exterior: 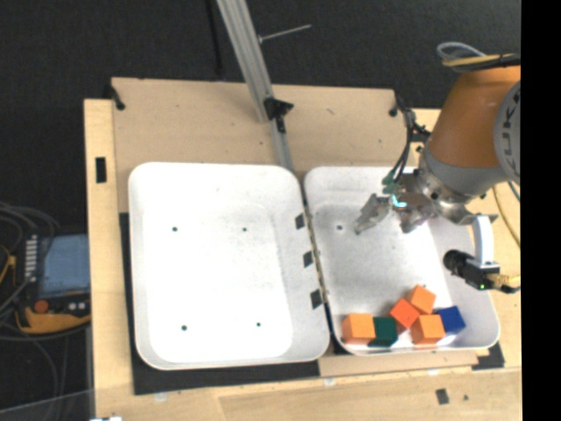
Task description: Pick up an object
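Several small blocks crowd the near edge of the right bin (344, 182): an orange block (358, 326) at the left, a dark green block (386, 330) beside it, more orange blocks (407, 312) stacked loosely to the right, and a blue block (451, 319) at the far right. My gripper (390, 219) hangs over the far middle of this bin, well behind the blocks. Its fingers (367, 217) are spread open with nothing between them.
The left bin (219, 261) lies alongside the right one, with a row of dark clips along the shared edge. A slanted metal pole (250, 51) rises from the bench behind the bins. The arm's orange band (473, 121) looms at the right.
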`<state>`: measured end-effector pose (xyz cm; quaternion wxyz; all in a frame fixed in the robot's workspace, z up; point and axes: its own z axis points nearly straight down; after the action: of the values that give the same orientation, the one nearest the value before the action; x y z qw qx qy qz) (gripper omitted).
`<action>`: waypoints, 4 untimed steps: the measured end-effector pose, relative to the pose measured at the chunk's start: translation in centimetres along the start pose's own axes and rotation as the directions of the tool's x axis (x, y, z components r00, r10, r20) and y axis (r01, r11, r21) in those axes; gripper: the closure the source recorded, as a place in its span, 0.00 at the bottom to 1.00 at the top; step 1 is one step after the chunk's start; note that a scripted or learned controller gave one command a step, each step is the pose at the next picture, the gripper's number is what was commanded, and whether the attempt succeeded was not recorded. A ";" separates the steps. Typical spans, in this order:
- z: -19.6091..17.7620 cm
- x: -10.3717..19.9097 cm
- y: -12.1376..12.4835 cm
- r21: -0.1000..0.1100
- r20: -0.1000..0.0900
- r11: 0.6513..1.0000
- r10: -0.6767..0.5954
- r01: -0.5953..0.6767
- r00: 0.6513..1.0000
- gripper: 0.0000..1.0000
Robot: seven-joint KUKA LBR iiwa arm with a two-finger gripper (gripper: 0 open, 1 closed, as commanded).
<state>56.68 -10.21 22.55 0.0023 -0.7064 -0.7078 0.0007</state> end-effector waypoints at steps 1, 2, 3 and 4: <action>-0.2 0.0 0.1 -0.005 0.001 1.000 0.002 -0.002 1.000 0.00; 4.0 -0.1 -0.2 0.000 0.004 1.000 0.006 -0.006 1.000 0.00; 10.1 -0.3 0.4 0.001 0.004 1.000 0.007 -0.007 1.000 0.00; 12.8 -0.5 0.5 -0.006 0.005 1.000 0.007 -0.007 1.000 0.00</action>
<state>57.09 -10.68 9.70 -0.0015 -0.7090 -0.7052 0.0005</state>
